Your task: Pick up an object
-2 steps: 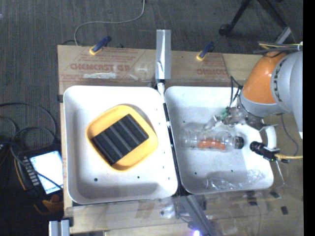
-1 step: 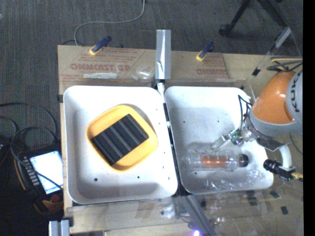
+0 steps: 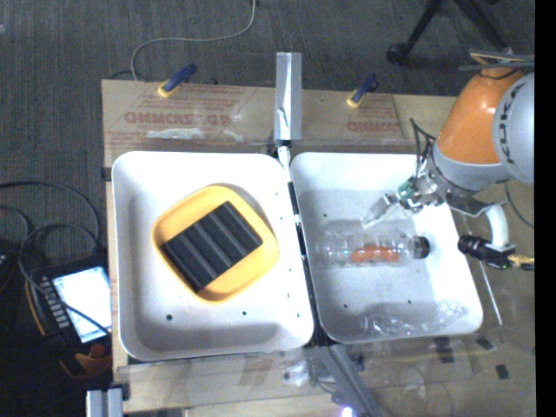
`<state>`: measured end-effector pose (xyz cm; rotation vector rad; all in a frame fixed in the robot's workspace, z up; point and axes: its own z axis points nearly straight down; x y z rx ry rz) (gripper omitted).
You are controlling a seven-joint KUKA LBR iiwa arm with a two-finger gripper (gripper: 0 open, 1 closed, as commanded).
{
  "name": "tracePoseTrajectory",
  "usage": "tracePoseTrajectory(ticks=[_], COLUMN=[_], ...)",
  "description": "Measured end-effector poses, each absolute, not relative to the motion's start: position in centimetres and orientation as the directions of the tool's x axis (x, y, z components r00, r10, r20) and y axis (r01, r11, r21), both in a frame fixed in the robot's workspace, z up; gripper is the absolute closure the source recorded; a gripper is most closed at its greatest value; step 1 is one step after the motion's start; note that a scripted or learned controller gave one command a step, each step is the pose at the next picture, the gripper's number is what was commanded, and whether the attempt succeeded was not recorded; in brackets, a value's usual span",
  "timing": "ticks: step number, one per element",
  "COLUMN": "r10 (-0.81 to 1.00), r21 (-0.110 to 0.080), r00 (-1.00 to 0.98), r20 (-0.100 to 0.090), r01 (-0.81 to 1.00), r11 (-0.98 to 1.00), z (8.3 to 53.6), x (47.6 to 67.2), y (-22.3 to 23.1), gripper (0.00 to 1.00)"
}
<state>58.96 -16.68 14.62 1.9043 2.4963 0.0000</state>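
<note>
Overhead view of the bench with two white bins side by side. The task stands near its beginning as far as can be judged: nothing is lifted, and every object lies on a bin floor. The gripper (image 3: 393, 205) hangs over the upper part of the right bin (image 3: 343, 315), its slim pale tips pointing down and toward the bin's middle. Whether the jaws are spread or pressed together cannot be told, since they blur into the white floor; nothing is seen between them.

The likeliest target, a clear plastic bottle (image 3: 372, 251) with an orange band and a dark cap, lies on its side just below the jaws, near them but apparently not touching. A crumpled piece of clear film (image 3: 408, 321) rests well below the jaws at the bin's lower edge. Far off to the side of the jaws away from the arm, in the left bin (image 3: 139, 176), sits a yellow tray with a black ribbed insert (image 3: 216, 241).

The arm (image 3: 486, 137) enters from the right, its orange band above the wrist, the wrist bent down toward the bin. What remains: descend, close on an object, lift.
</note>
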Motion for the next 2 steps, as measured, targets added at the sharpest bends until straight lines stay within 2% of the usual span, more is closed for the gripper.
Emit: tracePoseTrajectory(ticks=[1, 2], r10=[0.949, 0.988], r21=[0.006, 0.001], r00=[-0.315, -0.158], r20=[-0.002, -0.001], r01=[0.949, 0.988], r11=[0.315, 0.158], z=[9.3, 10.9], x=[54.2, 58.7], y=[-20.8, -21.0], gripper=[0.00, 0.00])
